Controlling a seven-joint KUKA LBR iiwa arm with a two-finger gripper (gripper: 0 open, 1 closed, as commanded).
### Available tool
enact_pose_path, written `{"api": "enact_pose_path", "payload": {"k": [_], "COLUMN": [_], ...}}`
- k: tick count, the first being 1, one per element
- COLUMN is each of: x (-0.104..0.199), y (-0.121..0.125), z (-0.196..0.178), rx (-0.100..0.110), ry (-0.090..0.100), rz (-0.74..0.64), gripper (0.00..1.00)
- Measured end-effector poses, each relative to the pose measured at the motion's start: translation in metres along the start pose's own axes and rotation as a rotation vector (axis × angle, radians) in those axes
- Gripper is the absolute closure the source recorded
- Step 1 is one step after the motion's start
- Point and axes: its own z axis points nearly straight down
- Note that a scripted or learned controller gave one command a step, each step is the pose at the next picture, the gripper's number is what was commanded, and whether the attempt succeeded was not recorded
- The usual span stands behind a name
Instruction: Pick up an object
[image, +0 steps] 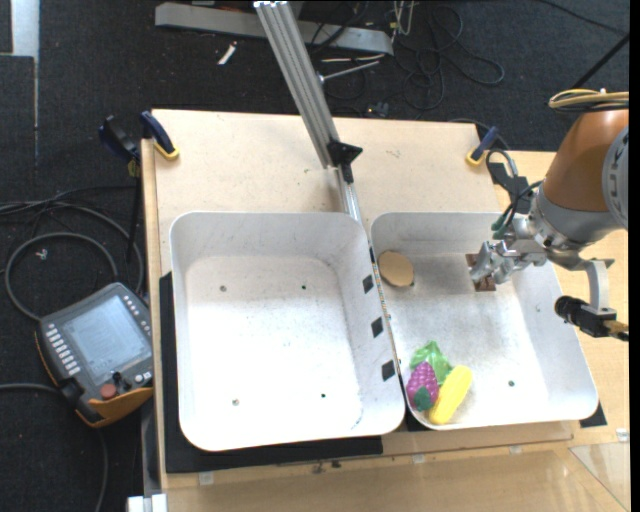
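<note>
The right bin (560, 395) holds a round tan disc (397, 269) near its back left corner. A cluster of toy food lies at its front left: a purple bunch of grapes (422, 379), a green leafy piece (431, 355) and a yellow corn-like piece (452, 392). My gripper (487, 272) hangs over the back middle of the right bin, well to the right of the disc. A small brown thing (485, 284) shows right at its tip; whether it is held I cannot tell.
The left bin (200, 250) lies beside the right one, with a row of black clips (378, 325) along the shared edge. A slanted metal pole (305, 85) reaches down to the bins' back junction. A teach pendant (95, 350) lies left of the bench.
</note>
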Motion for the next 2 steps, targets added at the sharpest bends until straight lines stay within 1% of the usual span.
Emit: {"api": "enact_pose_path", "payload": {"k": [1, 2], "x": [0.002, 0.001], "y": [-0.003, -0.001], "z": [-0.062, -0.116], "rx": [-0.002, -0.002], "ry": [0.000, -0.001], "rz": [-0.001, -0.002], "gripper": [1.00, 1.00]}}
